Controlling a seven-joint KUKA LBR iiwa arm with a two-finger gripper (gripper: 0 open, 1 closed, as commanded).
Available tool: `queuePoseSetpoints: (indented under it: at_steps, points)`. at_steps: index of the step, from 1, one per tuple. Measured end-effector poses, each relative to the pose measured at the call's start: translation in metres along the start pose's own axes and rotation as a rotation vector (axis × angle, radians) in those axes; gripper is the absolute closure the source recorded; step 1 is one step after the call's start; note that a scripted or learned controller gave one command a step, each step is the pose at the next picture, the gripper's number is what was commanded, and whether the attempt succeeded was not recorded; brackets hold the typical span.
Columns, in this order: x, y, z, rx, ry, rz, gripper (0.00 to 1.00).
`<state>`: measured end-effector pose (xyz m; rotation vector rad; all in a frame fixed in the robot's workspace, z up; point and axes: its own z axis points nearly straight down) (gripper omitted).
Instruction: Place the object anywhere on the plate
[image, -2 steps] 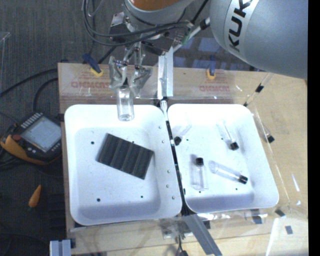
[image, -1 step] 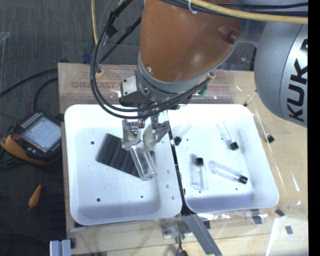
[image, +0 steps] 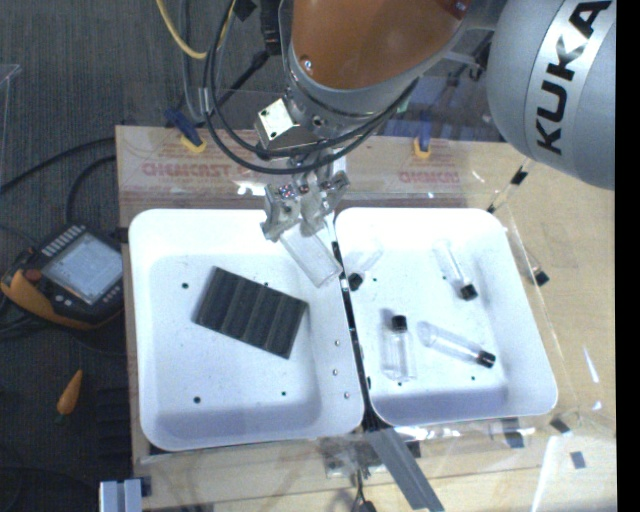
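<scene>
Camera view: gripper (image: 300, 215) holds a clear vial (image: 312, 258) above the dark plate (image: 249, 311).

A ridged plate (image: 249, 312) is lying in the middle of the left bin (image: 160, 400). Three vials are lying in the right bin (image: 530, 385): one (image: 457, 272) toward its far edge, one (image: 397, 346) beside its left wall, one (image: 456, 343) near its middle. A gripper (image: 300, 215) is being held over the far end of the bins' shared wall, a vial (image: 310, 256) between its fingers.

Bright overhead light, soft shadows
</scene>
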<state>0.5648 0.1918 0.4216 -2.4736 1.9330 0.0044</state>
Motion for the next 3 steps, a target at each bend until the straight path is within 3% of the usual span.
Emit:
queuePoseSetpoints:
  at_steps: [1, 2, 3]
  points:
    - [0.027, -0.058, -0.007, 0.000, -0.002, -0.220, 1.00]
    - [-0.011, -0.075, -0.011, 0.000, -0.005, -0.907, 1.00]
    - [-0.056, 0.046, -0.011, -0.003, -0.003, -0.970, 1.00]
